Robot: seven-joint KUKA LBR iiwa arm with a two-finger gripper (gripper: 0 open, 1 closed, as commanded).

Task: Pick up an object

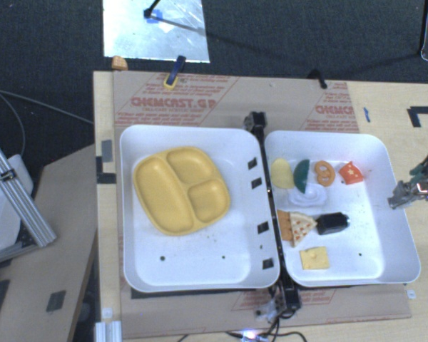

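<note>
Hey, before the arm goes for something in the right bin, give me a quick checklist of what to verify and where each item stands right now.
1. Gripper positioned over a target: not ok; it sits at the right bin's right edge, away from the items.
2. Finger opening: cannot tell; too small and blurred.
3. Gripper free of any item: cannot tell, for the same reason.
4. Isolated target available: ok; the cheese square lies apart from the rest.
5. Crowded targets: not ok; the pizza slice touches the black piece.
6. Yellow tray out of the way: ok; it sits in the left bin.
</note>
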